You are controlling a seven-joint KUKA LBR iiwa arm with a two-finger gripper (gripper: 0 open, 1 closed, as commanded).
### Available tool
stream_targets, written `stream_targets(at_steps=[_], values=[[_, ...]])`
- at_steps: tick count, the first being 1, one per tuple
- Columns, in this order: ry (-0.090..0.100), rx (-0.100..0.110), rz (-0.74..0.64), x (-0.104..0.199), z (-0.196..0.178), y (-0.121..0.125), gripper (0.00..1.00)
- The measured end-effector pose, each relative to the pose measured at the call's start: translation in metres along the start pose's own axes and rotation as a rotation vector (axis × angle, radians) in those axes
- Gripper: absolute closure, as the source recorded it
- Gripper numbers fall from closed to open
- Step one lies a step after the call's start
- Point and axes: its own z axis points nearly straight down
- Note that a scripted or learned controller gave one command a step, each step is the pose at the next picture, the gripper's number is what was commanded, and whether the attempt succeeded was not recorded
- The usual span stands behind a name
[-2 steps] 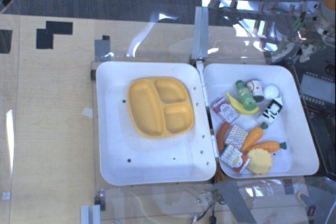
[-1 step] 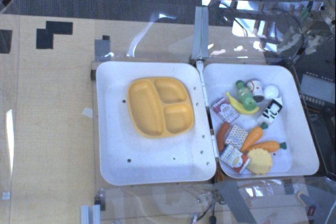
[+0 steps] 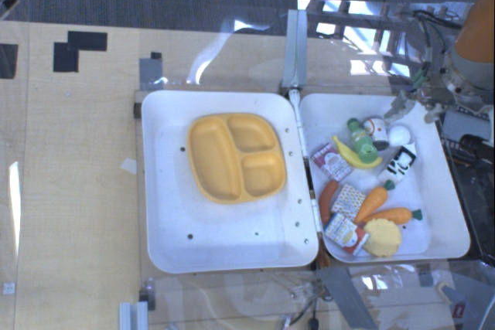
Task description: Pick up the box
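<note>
- Two bins are seen side by side: the right bin lies under the arm, and the left bin lies well to the gripper's left, with a yellow plate in it.
- The gripper hangs at the far edge of the right bin, above the toys. Whether it is open or closed cannot be told, and nothing is seen held.
- The box is taken to be the red-and-white carton lying flat, left of the gripper and nearer the camera. It touches the banana on the gripper's side.
- Two more small boxes, a checked box and a lower box, lie further from the gripper, wedged among carrots.
- The box is judged light, stiff and likely hollow, with smooth printed faces that could slip. A grasp across its two short sides, from above, is advised, with moderate pressure so that the walls are not crushed.
</note>
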Motion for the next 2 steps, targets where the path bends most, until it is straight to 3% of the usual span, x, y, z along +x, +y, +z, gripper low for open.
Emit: stream_targets(at_steps=[1,2], values=[[-0.002,-0.004,-0.075,0.003,-0.036,-0.011,0.00],[0.000,-0.001,-0.095,0.021,0.065,0.004,0.00]])
